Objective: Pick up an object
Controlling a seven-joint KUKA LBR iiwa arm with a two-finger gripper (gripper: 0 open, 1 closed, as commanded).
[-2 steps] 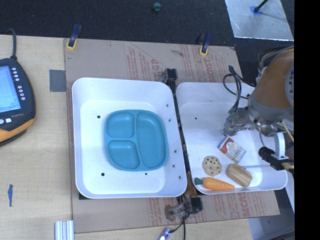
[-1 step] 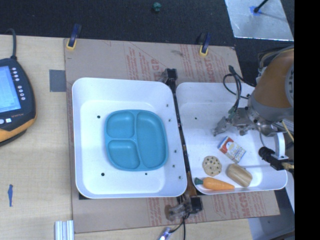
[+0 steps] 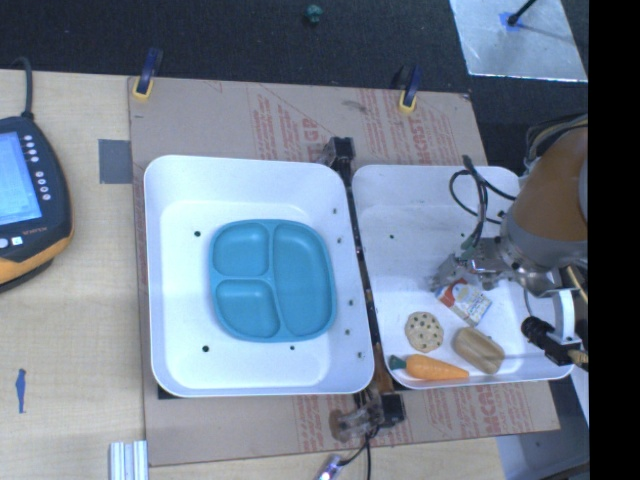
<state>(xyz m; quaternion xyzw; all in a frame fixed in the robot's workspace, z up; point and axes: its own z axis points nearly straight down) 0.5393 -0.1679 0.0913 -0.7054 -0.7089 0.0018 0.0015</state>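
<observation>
The right bin (image 3: 400,208) holds several items along its near side. A round chocolate-chip cookie (image 3: 424,331) lies next to a tan bread roll (image 3: 478,349). An orange carrot (image 3: 433,369) rests by the front rim. A small red and white packet (image 3: 467,301) lies just behind the cookie and roll. My gripper (image 3: 460,271) hangs low in the right bin, directly behind the packet and very close to it. I cannot tell whether it touches the packet. The grey and orange arm (image 3: 548,203) reaches in from the right.
The left bin (image 3: 180,183) holds a blue divided plate (image 3: 272,279). A black cable (image 3: 470,193) loops over the right bin's back. A teach pendant (image 3: 25,198) lies on the bench at the far left. Clamps (image 3: 147,74) hold the cardboard's back edge.
</observation>
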